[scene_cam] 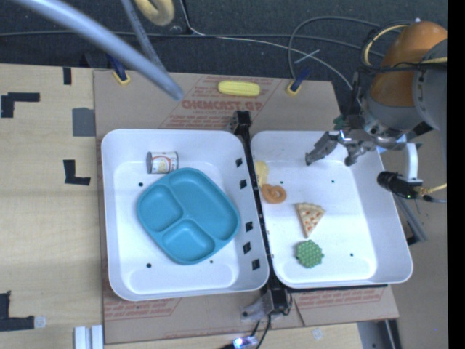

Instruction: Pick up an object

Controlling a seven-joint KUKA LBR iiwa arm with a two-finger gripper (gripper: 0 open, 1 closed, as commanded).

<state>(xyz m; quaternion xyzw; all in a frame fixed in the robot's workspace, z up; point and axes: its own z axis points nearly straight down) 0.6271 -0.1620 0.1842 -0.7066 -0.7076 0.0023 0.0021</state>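
The gripper [336,150] hangs over the far part of the right bin [392,267], and its two fingers [317,153] are spread apart with nothing between them. Three small things lie on the floor of this bin, all toward the near-left from the fingers. The orange ring [274,193] is nearest to the left finger. The pizza slice [309,217] lies further toward the near side, with its long axis running from far to near and its tip at the near end. The green round piece [309,254] is the most distant. I judge the ring or the slice as the easiest goal: the fingers must travel left and toward the near edge, then descend.
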